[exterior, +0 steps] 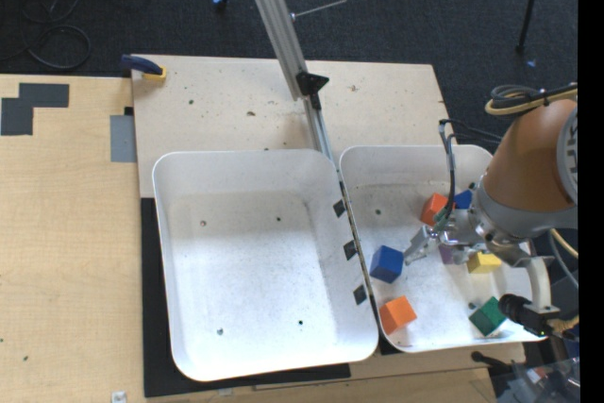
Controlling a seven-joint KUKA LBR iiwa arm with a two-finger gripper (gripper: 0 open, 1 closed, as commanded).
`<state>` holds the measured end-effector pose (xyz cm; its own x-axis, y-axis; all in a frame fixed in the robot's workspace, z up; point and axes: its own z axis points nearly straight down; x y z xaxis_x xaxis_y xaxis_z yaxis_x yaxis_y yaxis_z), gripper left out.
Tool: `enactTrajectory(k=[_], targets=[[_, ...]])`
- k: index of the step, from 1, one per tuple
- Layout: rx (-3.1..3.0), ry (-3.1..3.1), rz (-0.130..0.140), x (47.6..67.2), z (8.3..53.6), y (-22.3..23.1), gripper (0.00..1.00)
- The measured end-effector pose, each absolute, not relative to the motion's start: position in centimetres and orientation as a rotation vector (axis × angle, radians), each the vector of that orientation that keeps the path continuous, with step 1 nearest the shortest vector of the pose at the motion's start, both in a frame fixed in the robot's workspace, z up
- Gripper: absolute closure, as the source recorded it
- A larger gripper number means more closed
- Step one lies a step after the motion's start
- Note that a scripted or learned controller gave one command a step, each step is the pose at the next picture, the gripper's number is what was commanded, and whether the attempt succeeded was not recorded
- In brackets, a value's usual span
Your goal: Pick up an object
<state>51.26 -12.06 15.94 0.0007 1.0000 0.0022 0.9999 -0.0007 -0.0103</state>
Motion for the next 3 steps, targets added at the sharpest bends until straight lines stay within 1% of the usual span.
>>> enactTrajectory(k=[1, 2, 3], targets=[[-2.219, -2.218, -0.005, 51.6, 11.8, -11.2, 0.0], [-2.227, -2.213, -0.007, 51.6, 13.0, -11.4, 1.0], [-2.222, -2.222, -0.001, 51.9, 17.2, -11.8, 1.0]])
